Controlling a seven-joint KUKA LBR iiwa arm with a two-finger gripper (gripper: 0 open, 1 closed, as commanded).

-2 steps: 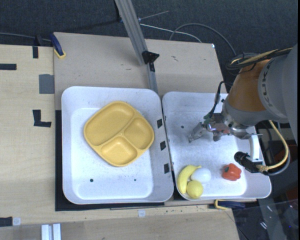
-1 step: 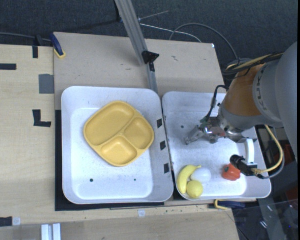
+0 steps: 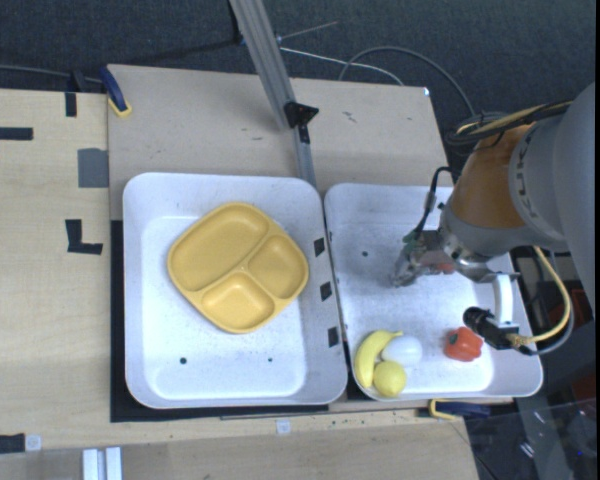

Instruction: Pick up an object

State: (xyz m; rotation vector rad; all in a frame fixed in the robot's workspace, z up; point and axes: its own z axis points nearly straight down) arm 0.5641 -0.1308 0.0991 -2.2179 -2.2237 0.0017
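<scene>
Two white bins side by side on the surface point(image 3: 50, 268), mid-frame. In the left bin point(image 3: 145, 368), a yellow three-part plate point(image 3: 238, 266), lying flat, turned at a slant, toward the upper middle of that bin. In the right bin point(image 3: 370, 218), things gathered along the lower edge: a banana point(image 3: 371, 351) at lower left, curved, touching a white ball point(image 3: 403, 349) on its right and a lemon point(image 3: 389, 378) just below; a red pepper point(image 3: 463, 344) farther right, well apart from those three.

Reaching in from the right edge of the frame, the arm point(image 3: 540, 183), grey with an orange band. Fingers point(image 3: 412, 268) pointed down over the middle of the right bin, above the bare floor, up and away from the fruit. Too dark and small to tell how far apart the tips stand; nothing visible between them. Banana, ball, lemon and pepper all lying on the bin floor, none touching the fingers.

A black cable looping from the wrist toward the upper right. A grey metal bar point(image 3: 263, 53) slanting down from top centre to the gap between the bins. A blue-and-yellow clamp point(image 3: 116, 92) at upper left.
</scene>
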